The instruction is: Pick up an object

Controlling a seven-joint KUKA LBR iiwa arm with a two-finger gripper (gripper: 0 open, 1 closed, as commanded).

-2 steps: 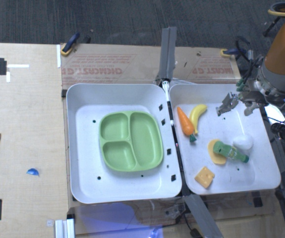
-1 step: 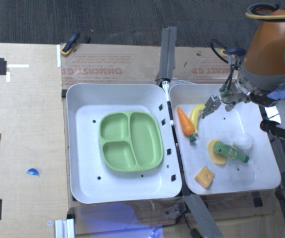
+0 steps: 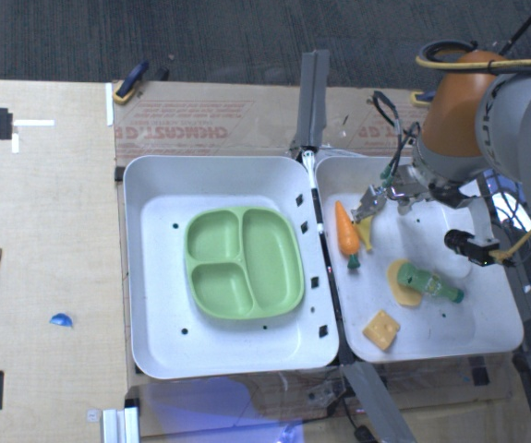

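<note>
The carrot (image 3: 346,229) was orange, tapering to a small green stem end, and lay lengthwise along the left wall of the right bin (image 3: 487,338), with a yellow piece (image 3: 366,235) touching its right side. My end effector (image 3: 373,205) hung just above and right of the carrot's upper end, near the bin's top-left corner. I could not tell how far it was open, and nothing showed between its tips. A green bottle (image 3: 430,285) lay on a yellow disc (image 3: 401,287) nearer the bin's front edge.

Bench (image 3: 43,247): left bin (image 3: 145,275), right bin (image 3: 487,330) side by side.
</note>
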